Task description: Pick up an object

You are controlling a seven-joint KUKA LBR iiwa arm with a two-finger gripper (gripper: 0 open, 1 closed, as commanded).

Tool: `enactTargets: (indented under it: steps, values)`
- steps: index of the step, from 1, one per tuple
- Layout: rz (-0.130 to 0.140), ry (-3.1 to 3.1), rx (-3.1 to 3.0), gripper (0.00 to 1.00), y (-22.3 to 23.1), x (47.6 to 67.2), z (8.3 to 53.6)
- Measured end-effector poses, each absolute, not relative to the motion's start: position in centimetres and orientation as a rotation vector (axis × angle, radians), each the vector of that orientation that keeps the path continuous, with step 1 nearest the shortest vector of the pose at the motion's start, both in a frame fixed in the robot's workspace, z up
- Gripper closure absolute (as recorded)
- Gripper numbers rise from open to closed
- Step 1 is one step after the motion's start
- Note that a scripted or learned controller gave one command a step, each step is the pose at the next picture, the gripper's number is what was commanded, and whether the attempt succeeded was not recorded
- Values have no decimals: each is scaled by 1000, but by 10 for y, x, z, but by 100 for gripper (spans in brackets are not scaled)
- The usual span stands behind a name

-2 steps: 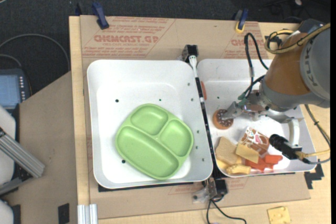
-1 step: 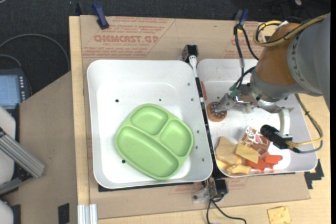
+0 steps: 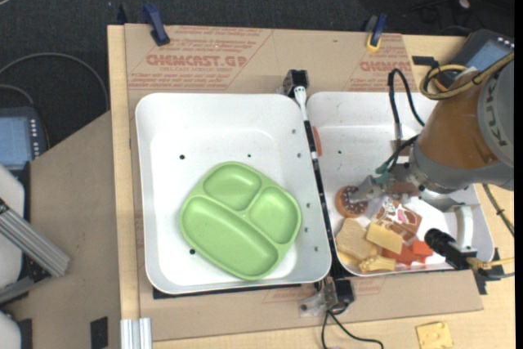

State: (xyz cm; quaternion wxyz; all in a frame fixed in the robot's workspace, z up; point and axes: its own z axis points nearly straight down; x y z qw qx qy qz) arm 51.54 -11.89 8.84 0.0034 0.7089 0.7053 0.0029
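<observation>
**Entry: right bin, pick in progress**

1. Grey two-finger gripper: you have it low over the heap of toy food at the near end of the shallow white right-hand bin. You cannot tell how far the jaws are open, because the wrist and its fittings cover them from above. Nothing shows between them.
2. Round brown biscuit-like disc with pale specks: just beside the jaws, on the side away from the arm. It looks like the likeliest target, though whether the two touch is not clear.
3. White-and-red printed piece: close under the jaws on the arm's side, partly covered by the wrist.
4. Yellow cheese-like block, flat tan bread-shaped slice and red-orange plastic piece: beyond the jaws toward the bin's near wall, lying against one another.
5. Pale green three-compartment plastic plate: well apart from the jaws, in the shallow white left-hand bin.

Progress, as a judgement: the approach is made, but no grasp or lift is shown. Closing on an object and raising it are left to do.

Hard to make out: the heap's overlapping edges, and what lies beneath the wrist.
</observation>
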Motion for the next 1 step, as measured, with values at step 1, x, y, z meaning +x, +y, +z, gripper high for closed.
enactTargets:
  steps: [1]
  values:
    - [5, 2216, 2214, 0, -157, 594, 92]
